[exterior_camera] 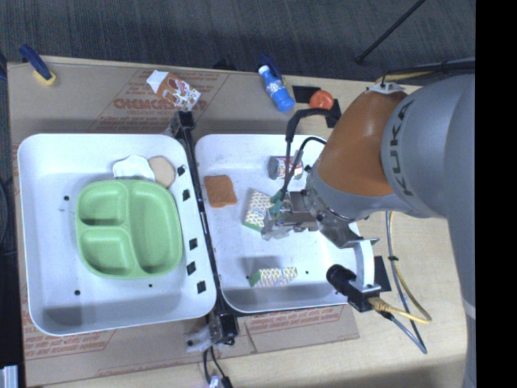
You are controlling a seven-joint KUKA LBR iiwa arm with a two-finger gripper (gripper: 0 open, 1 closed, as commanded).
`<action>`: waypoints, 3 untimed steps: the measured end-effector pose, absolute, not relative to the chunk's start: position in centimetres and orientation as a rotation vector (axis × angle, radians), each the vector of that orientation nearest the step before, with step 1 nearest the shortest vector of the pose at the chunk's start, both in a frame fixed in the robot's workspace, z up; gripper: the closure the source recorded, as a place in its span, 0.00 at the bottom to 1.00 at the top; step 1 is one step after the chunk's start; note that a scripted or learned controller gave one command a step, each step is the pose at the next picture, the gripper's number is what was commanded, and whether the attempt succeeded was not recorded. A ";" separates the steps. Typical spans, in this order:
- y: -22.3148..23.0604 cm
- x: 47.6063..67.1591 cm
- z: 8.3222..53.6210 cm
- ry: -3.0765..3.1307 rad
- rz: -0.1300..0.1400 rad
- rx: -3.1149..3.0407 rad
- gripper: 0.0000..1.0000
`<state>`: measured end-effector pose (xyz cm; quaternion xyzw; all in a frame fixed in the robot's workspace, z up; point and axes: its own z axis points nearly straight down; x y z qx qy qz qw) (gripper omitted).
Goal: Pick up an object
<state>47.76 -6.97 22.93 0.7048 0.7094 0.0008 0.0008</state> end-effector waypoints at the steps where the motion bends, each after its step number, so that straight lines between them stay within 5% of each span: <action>1: -13.4 48.8 20.0 2.227 -0.002 2.219 1.00; 2: -12.4 47.7 16.3 2.230 -0.002 2.216 1.00; 3: -14.4 54.0 22.2 2.226 0.001 2.214 1.00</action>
